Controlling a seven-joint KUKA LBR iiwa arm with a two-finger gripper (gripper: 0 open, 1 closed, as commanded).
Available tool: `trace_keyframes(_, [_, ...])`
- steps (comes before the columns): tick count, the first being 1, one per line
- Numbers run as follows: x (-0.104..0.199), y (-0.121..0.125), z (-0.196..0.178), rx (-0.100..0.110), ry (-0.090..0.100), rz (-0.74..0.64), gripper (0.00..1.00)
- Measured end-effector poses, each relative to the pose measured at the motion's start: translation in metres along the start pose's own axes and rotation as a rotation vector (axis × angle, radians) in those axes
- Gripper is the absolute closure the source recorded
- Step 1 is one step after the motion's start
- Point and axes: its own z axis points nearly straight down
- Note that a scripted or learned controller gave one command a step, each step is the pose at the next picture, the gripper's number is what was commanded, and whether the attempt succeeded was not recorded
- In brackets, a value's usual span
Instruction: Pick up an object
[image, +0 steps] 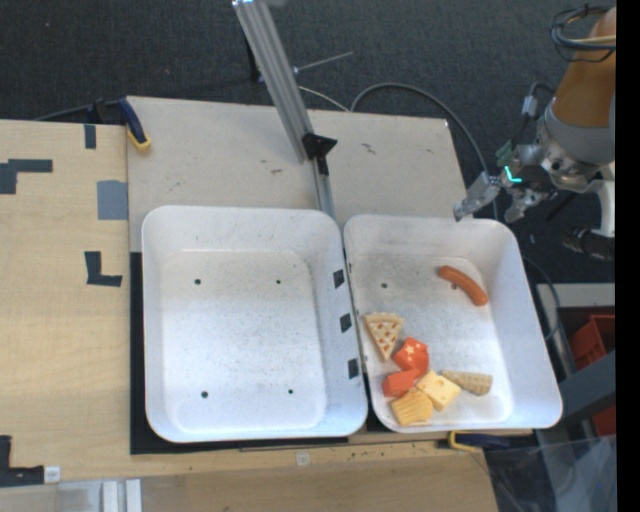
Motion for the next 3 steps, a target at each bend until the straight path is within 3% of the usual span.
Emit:
trace_keyframes(1, [0.0,0.001,-0.003,-0.004,-0.002,-0.001,0.0])
trace_keyframes(3, [0.002,-0.009,0.091,0.001,-0.001,0.0,0.0])
